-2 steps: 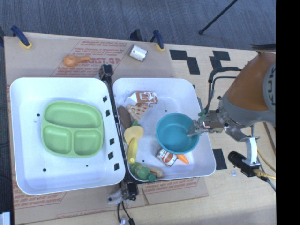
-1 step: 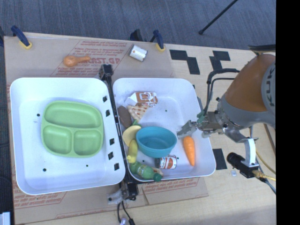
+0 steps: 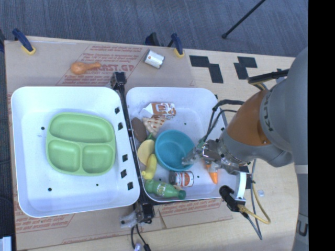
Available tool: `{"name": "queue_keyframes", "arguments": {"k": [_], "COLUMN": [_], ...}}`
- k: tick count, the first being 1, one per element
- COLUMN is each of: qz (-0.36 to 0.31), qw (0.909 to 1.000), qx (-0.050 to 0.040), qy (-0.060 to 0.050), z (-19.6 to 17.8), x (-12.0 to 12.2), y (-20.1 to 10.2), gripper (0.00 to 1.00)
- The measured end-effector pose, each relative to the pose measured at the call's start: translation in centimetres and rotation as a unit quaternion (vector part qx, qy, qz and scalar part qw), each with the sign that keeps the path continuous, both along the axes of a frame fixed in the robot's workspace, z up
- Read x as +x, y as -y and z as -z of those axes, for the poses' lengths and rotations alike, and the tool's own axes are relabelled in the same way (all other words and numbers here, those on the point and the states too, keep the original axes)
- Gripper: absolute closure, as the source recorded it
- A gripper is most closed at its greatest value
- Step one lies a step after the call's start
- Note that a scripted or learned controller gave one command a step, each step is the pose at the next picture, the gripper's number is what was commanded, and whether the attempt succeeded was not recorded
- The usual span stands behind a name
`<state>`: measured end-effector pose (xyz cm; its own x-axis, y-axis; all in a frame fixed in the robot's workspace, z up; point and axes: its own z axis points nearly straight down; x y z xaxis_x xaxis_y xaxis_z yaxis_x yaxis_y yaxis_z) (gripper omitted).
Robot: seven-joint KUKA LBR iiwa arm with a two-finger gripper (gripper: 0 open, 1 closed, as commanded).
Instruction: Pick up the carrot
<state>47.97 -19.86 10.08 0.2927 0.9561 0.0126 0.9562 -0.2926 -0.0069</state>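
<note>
The carrot [image 3: 212, 176] is a small orange piece lying near the front right corner of the right bin [image 3: 208, 95], just right of a small can [image 3: 183, 179]. My gripper [image 3: 208, 156] hangs low over the bin's right side, between the blue bowl [image 3: 174, 149] and the bin wall. It sits directly above the carrot's upper end and hides that end. The grey arm with its orange band [image 3: 246, 129] reaches in from the right. I cannot make out whether the carrot is gripped or simply lying under the tool.
The right bin also holds a yellow banana [image 3: 148, 158], a green bottle [image 3: 165, 190], a brown-and-white carton [image 3: 162, 110] and a brown item [image 3: 138, 129]. A green divided plate [image 3: 81, 143] lies in the left bin [image 3: 21, 140]. An orange spoon [image 3: 84, 67] and a white cylinder [image 3: 154, 59] rest on the bench behind.
</note>
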Motion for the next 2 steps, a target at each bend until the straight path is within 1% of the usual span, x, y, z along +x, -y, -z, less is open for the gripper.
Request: {"name": "queue_keyframes", "arguments": {"k": [1,2], "qz": [-0.004,0.157], "qw": [1.0,0.9876], "qx": [-0.0018,-0.0057], "qy": [0.004,-0.003], "z": [-1.1,-5.2], "x": [0.4,0.0], "y": [0.0,-5.3], "gripper": [1.0,1.0]}}
